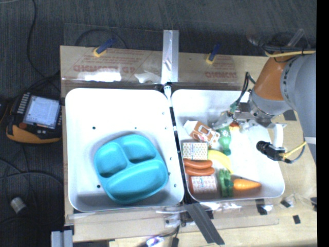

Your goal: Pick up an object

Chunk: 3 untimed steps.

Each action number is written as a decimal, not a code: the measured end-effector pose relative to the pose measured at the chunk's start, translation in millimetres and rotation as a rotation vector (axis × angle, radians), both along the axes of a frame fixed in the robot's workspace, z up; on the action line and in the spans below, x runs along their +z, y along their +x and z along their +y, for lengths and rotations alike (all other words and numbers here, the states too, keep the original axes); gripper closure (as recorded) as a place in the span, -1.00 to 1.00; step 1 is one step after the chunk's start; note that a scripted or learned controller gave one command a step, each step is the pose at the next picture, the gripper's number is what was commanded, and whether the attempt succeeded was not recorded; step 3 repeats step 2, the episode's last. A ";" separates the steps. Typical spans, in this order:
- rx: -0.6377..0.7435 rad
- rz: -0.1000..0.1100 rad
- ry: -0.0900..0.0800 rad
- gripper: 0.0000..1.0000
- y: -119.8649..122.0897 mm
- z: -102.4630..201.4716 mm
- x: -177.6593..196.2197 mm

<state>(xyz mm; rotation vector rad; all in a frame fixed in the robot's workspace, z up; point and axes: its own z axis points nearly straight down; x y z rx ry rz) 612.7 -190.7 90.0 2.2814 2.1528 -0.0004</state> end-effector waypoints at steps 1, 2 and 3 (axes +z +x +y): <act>0.002 0.002 0.001 1.00 0.1 0.5 11.3; -0.033 0.004 0.001 1.00 19.5 -5.1 148.1; -0.033 0.004 0.001 1.00 19.5 -5.1 148.1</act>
